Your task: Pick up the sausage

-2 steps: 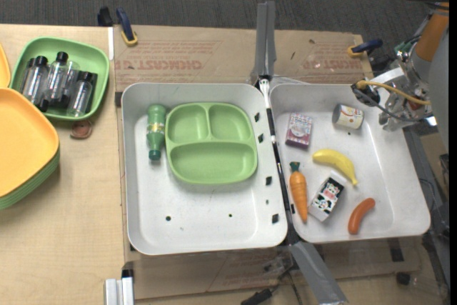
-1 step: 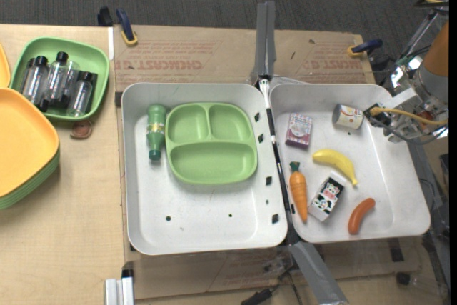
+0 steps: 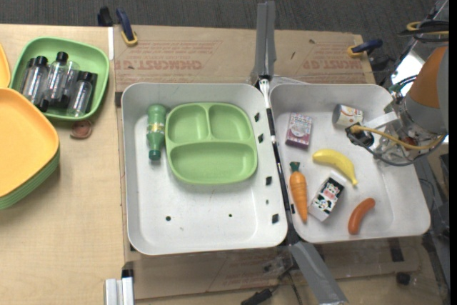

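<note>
The sausage [image 3: 360,216] is lying slantwise below-right of the banana [image 3: 337,164], so tbh it's best gripped across its narrow width from straight above; the claw [image 3: 391,145], right of the banana, can't be called open or closed.

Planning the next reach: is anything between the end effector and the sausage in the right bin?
Nothing visible. The sausage lies alone on bare floor near the front of the right bin, with open floor up to the end effector. The banana and the small carton lie to the view's left, apart.
</note>
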Controlling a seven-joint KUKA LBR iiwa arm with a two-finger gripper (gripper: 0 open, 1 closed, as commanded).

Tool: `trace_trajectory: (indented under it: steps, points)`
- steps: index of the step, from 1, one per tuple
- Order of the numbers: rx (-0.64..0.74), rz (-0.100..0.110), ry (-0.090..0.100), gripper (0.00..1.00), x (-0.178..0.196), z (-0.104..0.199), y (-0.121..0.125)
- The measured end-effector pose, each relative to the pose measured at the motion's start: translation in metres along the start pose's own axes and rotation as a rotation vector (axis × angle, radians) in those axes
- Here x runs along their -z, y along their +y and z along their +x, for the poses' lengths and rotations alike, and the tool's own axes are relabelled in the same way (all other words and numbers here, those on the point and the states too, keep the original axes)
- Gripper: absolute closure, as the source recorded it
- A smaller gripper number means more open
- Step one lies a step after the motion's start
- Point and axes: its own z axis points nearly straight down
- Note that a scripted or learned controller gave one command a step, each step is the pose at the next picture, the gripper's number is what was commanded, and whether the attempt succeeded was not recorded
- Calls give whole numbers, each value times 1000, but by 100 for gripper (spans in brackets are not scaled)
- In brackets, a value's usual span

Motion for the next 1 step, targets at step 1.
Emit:
trace_trajectory:
  steps: [1]
  points:
    - [119, -2, -2, 100, 22, -59, -10]
